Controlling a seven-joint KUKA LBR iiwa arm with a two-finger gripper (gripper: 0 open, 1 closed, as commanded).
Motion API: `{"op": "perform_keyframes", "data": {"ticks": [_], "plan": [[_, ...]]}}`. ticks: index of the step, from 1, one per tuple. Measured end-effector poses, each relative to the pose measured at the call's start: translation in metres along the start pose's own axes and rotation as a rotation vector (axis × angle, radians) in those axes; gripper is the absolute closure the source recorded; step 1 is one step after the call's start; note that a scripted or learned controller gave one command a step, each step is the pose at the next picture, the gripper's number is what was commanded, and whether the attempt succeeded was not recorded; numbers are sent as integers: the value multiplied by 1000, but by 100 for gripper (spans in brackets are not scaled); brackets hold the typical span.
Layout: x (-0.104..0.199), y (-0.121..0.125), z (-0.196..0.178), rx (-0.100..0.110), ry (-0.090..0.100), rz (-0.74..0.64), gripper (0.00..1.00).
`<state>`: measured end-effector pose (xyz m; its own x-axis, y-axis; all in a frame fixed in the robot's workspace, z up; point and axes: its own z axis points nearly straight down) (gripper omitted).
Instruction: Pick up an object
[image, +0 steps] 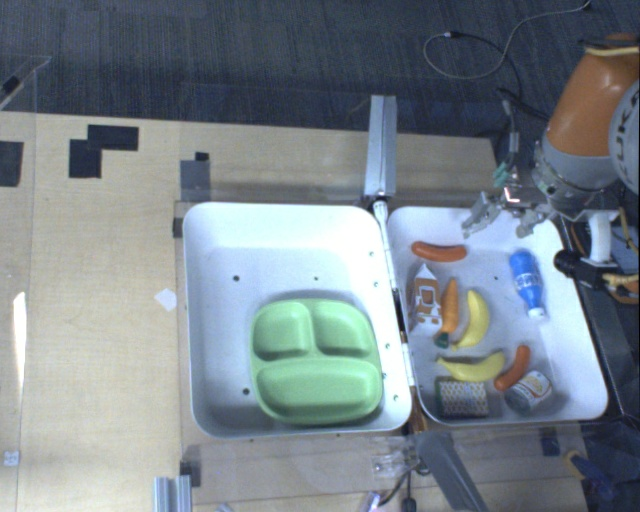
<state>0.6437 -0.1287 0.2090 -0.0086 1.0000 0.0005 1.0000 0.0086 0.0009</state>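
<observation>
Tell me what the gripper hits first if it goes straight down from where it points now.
Probably bare bin floor: the gripper hangs over the right bin's far edge, with the hot dog just beyond it. Depth is unclear.

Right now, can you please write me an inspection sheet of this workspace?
Surface: wooden bench, two white bins side by side.
Job's things: right bin holds two sausages, two bananas, carrot, blue bottle, carton, can, grater.
Clutter: green tray in left bin.
Grippers: gripper over right bin's far edge, open, holding nothing.
Cables: black cable on floor.
Surroundings: dark carpet.
</observation>
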Motion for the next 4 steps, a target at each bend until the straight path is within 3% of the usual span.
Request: {"op": "perform_keyframes", "data": {"ticks": [1, 2, 3, 4], "plan": [[-67, -2, 107, -5, -1, 117, 0], [-65, 0, 96, -9, -3, 109, 100], [-46, -48, 120, -10, -2, 137, 100], [30, 23, 14, -4, -1, 45, 100]]}}
